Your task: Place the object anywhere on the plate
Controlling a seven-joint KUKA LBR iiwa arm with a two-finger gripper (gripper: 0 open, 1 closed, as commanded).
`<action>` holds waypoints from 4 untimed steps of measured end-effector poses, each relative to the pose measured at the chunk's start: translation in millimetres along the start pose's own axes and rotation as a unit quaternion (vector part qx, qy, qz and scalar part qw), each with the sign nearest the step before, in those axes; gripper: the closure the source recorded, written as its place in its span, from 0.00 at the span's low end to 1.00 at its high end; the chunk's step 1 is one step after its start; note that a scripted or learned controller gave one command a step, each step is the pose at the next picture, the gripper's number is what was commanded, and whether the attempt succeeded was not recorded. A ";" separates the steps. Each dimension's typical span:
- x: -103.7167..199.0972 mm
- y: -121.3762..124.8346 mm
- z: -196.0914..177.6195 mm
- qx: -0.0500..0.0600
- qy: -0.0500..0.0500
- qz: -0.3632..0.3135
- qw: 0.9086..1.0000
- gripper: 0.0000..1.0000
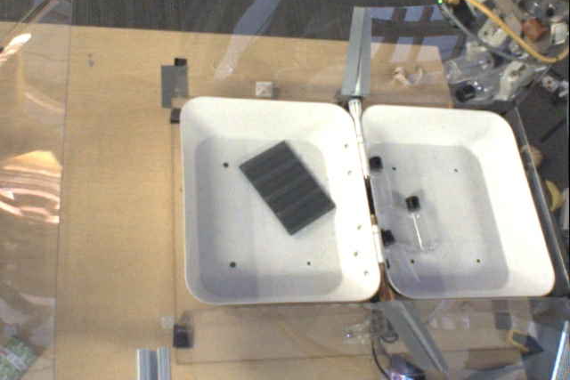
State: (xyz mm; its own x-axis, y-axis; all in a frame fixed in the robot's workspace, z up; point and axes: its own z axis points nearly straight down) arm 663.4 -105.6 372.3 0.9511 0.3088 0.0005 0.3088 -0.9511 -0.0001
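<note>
Nearest the camera lies the front edge of a pale wooden bench, and on it sit two shallow white plastic bins side by side with their inner rims touching. In the right-hand white bin, a little towards its inner wall, lies the object to be moved: a small clear tube with a black cap. It rests on its side, cap pointing away from the camera, apart from every wall. In the left-hand white bin, near the middle of the floor, lies the plate, a flat dark grey ribbed rectangle turned at a slant to the bin's sides. Further back, beyond the far corner of the right bin, the grey robot arm's gripper hangs above the bench among pale fittings and a yellow cable, well apart from the tube. Whether the gripper is open or closed cannot be told from here, and nothing can be seen in its hold. The step in hand looks to be the reach for the tube, so the task is barely begun. To do it well, the gripper would likely come straight down over the tube's middle and close across its narrow width, not along its length, since a round, smooth tube may roll or slip. It should then lift clear of the joined rims before crossing to the slanted plate.
</note>
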 end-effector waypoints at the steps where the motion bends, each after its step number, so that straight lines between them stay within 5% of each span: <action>1: -56.5 1.1 88.2 -0.001 0.001 -0.073 0.997 1.00; 2: -8.9 21.5 52.0 0.000 0.000 -0.067 0.998 1.00; 3: -4.7 5.7 131.9 0.001 0.000 -0.253 0.968 1.00; 4: -0.1 6.3 64.5 -0.001 0.001 -0.253 0.968 1.00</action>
State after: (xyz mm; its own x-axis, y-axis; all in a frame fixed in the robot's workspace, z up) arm 665.2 -111.7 307.8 0.6787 0.7344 0.0022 0.7344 -0.6787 0.0020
